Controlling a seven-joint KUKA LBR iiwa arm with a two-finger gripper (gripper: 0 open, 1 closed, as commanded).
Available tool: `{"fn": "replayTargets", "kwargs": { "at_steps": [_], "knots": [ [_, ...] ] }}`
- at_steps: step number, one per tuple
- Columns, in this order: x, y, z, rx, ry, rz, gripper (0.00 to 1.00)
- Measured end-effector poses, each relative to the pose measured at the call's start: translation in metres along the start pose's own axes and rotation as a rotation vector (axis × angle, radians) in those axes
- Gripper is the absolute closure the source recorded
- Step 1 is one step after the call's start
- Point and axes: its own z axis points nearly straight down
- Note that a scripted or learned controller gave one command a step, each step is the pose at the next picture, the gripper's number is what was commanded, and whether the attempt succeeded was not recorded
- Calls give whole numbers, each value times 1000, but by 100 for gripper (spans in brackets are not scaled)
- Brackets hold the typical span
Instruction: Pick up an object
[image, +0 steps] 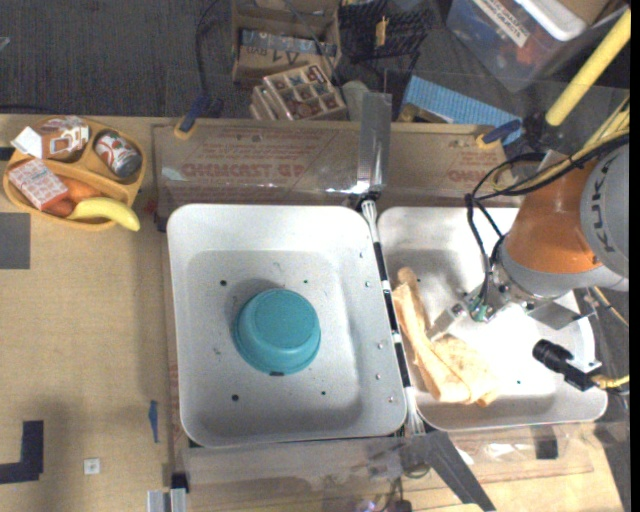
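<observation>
An upturned teal bowl (278, 330) sits in the middle of the left bin (200, 250). A pale tan, floppy-looking object (415, 335) lies along the left wall of the right bin (440, 235), and its wider end (465, 368) spreads toward the bin's front. My gripper (448, 316) reaches down from the orange-banded wrist (548, 235) and sits low in the right bin, right beside the tan object's middle. Whether it touches or holds the object is not visible.
A yellow tray (40, 195) with a banana (108, 211) and small food items stands on the bench at the far left. A cardboard strip (260, 165) runs behind the bins, with boxes and cables beyond it.
</observation>
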Motion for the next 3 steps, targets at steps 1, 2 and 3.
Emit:
{"fn": "replayTargets", "kwargs": {
  "at_steps": [1, 2, 3],
  "knots": [
    [-2, 1, -11, -5, -1, 4, 100],
    [12, 89, -94, 8, 1, 298, 100],
    [12, 90, -94, 9, 2, 298, 0]
  ]
}}
